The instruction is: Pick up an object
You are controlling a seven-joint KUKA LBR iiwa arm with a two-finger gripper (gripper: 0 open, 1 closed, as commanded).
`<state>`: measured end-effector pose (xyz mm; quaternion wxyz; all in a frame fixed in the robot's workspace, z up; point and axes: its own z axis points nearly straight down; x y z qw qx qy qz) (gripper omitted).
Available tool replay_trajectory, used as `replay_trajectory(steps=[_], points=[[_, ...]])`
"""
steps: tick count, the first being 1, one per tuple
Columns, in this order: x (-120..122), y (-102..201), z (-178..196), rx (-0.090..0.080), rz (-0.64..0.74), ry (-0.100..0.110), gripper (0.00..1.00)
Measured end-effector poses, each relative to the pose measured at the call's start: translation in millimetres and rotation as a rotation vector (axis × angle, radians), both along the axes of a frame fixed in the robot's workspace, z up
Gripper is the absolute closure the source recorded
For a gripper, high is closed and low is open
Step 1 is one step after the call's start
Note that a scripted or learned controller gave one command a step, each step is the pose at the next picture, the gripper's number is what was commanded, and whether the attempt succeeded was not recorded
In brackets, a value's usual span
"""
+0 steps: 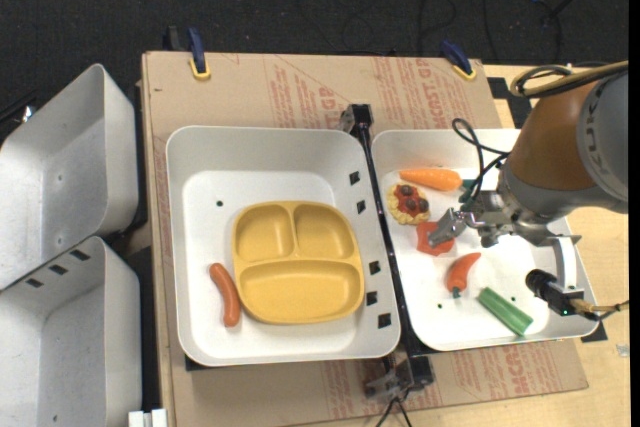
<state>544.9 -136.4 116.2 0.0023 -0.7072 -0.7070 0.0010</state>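
The right bin [520,340] holds an orange carrot [430,178], a small round tart with red topping [409,203], a red chunk [434,238], a red chili pepper [463,272] and a green block [504,310]. My gripper [453,226] reaches in from the right and sits low over the bin's middle. Its tip is right at the upper right edge of the red chunk, just below the tart. The view is too small to tell whether the chunk is gripped.
The left bin [190,215] carries a yellow divided plate [297,261] with an orange-red sausage [226,293] lying left of it. A black divider [378,225] runs between the two bins. Cables trail over the right bin's far edge.
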Motion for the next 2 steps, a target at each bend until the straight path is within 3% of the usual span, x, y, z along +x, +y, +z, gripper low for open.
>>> replay_trajectory(steps=[1,2], points=[[2.8,1.2,-19.0,0.004,0.0,-0.006,0.0],[8.4,3.0,-3.0,0.003,0.002,-0.026,1.0]])
